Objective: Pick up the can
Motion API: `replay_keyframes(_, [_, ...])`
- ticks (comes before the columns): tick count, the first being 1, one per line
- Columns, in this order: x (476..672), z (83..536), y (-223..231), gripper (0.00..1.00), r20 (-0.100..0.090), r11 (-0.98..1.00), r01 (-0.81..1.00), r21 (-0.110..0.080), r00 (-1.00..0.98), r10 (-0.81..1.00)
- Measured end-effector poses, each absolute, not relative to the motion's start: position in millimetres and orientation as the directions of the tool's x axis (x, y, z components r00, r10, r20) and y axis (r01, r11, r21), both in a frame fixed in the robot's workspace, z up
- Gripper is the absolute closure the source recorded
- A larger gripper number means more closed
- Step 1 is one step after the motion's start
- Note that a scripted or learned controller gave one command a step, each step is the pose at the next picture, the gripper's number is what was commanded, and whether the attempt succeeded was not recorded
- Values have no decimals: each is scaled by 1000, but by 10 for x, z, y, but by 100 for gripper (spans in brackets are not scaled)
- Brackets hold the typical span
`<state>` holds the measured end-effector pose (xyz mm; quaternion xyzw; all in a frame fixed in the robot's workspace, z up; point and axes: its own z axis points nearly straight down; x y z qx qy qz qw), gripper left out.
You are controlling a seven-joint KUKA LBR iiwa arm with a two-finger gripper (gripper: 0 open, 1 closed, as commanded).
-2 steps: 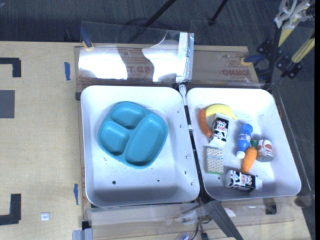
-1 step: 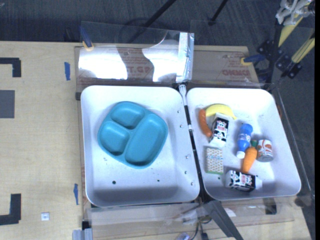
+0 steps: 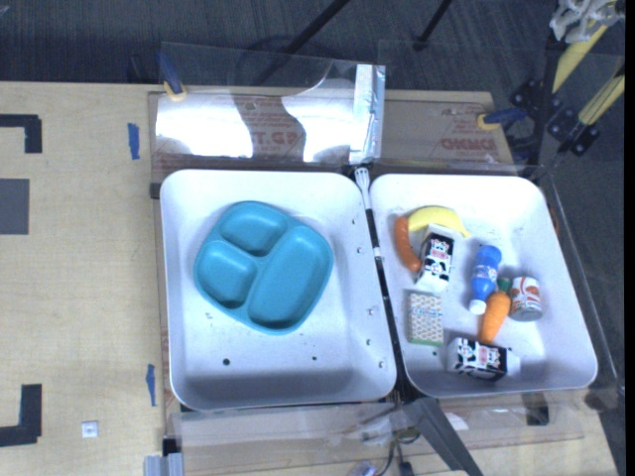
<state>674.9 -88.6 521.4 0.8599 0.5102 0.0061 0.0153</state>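
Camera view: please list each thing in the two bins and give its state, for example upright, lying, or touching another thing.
blue plate: flat in the left bin, three compartments
can: lying on its side, right bin, beside the carrot
carrot: lying tilted
blue bottle: lying down
banana: lying, partly behind the upper milk carton
upper milk carton: lying
lower milk carton: lying on its side
patterned card: flat

The wooden bench [image 3: 79, 266] bears 2 white bins [image 3: 189, 365] side by side.

Plate [image 3: 263, 266] in left bin [image 3: 189, 365] — can [image 3: 525, 297] in right bin [image 3: 566, 365], just beside carrot [image 3: 495, 316].
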Motion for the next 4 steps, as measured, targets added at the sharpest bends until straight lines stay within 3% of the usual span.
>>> replay_keyframes(4, [6783,5650,-780,100,-7,-462,886,51,463,886])
